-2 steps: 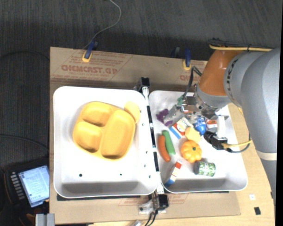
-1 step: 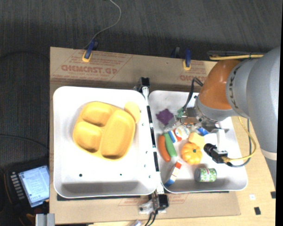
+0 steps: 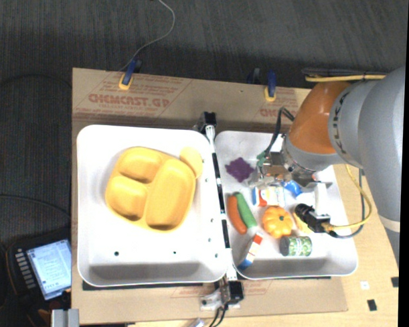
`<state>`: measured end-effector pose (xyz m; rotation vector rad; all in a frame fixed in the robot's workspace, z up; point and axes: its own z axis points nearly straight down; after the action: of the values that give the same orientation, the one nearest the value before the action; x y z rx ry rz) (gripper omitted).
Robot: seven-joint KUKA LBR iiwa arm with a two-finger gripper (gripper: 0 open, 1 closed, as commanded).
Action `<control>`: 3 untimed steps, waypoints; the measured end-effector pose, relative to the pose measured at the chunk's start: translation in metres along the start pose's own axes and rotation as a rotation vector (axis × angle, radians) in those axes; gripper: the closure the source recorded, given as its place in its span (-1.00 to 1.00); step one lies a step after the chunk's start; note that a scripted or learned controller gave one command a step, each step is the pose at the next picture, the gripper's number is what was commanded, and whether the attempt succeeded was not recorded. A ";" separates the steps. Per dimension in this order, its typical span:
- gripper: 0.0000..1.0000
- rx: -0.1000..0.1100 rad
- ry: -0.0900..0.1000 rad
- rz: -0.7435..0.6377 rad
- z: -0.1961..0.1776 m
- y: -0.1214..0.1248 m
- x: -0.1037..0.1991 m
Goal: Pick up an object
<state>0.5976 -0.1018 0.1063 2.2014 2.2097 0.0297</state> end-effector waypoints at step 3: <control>-1.00 0.011 -0.002 0.002 0.012 -0.048 -0.044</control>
<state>0.5502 -0.1461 0.0927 2.2080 2.2124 0.0149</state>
